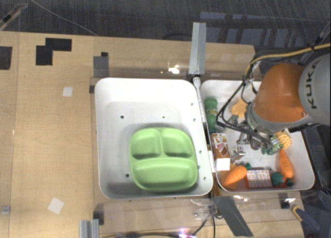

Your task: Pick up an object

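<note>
Camera view gives you both bins from above. Your arm (289, 94) comes in from the right over the right bin (308, 177), and its grey shell carries the letters "KU" at the frame edge; the rest of the word is cut off. The orange band sits directly over the bin, hiding much of what lies below it. The gripper (247, 143) hangs under that band, low in the bin, above the clutter; whether it is wide, narrow or holding anything, you cannot tell from this angle.

In the right bin you have a green bottle (211, 110) lying along the left wall, a small carton (221, 145) with a red and white printed face just below it, print too small to read, and a white tag (223, 164) beneath that. Along the front sit a carrot (235, 176), a red box (258, 178) with illegible label text, and a second carrot (286, 164) upright near the right wall. A corn cob (282, 140) peeks out beside the wrist.

Your left bin (108, 128) holds a green tray (163, 159) with three compartments, resting toward the front.
</note>
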